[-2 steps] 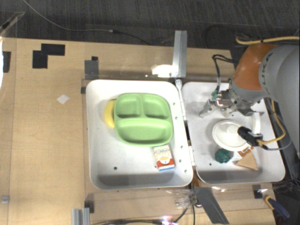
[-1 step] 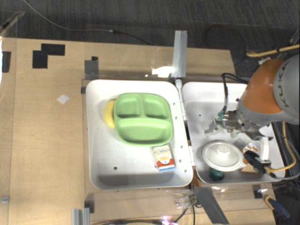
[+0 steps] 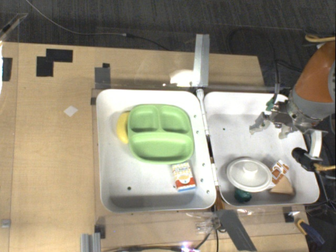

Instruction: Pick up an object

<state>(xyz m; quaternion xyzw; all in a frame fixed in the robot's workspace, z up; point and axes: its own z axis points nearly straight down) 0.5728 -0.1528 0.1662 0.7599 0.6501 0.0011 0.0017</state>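
End effector [image 3: 270,124] seen over upper right of right bin [image 3: 231,112], nothing held; finger state cannot be told. Nearest pick candidates grouped at bin's near edge: white bowl [image 3: 249,174], dark green item [image 3: 242,195] touching bowl's front, small carton [image 3: 281,170] just beside. Green tray [image 3: 159,131], yellow item [image 3: 122,127] tucked under tray's left rim, small box [image 3: 183,176] left in left bin [image 3: 113,156], farther from arm. Descent toward bowl group judged next.
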